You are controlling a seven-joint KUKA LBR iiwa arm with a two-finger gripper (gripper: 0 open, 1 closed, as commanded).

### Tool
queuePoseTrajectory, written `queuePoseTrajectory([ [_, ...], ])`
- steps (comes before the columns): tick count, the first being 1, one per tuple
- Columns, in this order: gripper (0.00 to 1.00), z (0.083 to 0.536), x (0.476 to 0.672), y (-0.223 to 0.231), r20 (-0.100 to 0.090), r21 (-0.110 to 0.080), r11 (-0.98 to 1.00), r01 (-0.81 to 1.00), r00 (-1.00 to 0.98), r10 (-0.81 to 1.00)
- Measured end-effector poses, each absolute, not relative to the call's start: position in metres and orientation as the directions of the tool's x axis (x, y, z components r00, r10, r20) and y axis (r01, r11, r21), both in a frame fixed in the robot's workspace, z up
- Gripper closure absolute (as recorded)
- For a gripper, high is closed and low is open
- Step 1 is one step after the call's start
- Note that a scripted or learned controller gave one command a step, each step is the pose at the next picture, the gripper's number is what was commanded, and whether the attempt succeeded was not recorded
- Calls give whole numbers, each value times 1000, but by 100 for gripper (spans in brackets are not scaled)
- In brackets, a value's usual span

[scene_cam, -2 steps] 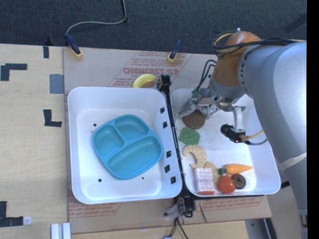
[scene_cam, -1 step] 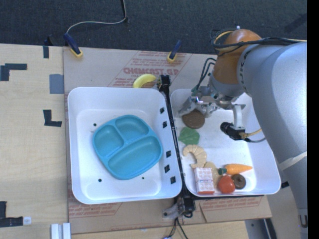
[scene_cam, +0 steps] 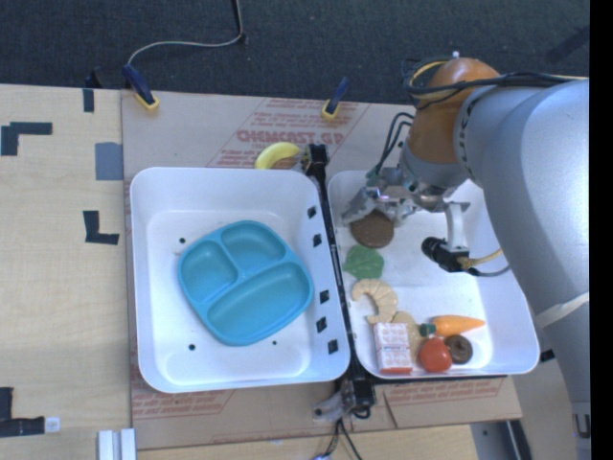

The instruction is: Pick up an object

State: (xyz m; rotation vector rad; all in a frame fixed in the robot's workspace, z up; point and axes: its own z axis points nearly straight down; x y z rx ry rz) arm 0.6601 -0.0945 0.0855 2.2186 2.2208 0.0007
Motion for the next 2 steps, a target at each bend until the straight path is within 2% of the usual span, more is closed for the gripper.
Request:
queuePoseTrajectory([
  [1,0,85,661,-96,0,1,2,1000,-2,1000],
  [2,100,96,661,-95,0,2,2,1000,-2,1000],
])
